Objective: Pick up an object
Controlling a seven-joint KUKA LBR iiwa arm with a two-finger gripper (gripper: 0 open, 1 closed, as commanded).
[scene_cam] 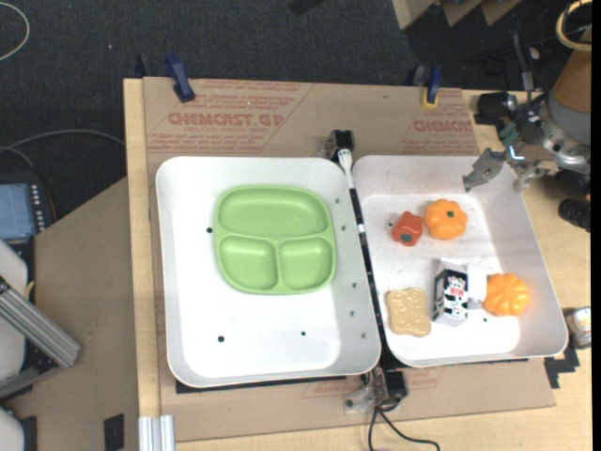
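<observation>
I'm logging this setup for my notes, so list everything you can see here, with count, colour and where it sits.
Divided plate: one, light green, three compartments, in the left bin.
Left bin: one, white, left half of the bench.
Right bin: one, white, right half of the bench.
Toy pumpkins: two, orange, right bin; one near the middle, one by the right wall.
Red pepper toy: one, red, just left of the upper pumpkin.
Toast-shaped piece: one, tan, front of the right bin.
Small carton: one, white with black patches, between the toast piece and the right pumpkin.
Clamps: two, blue, bench's far edge.
Gripper: one, grey, over the right bin's far right corner.
</observation>
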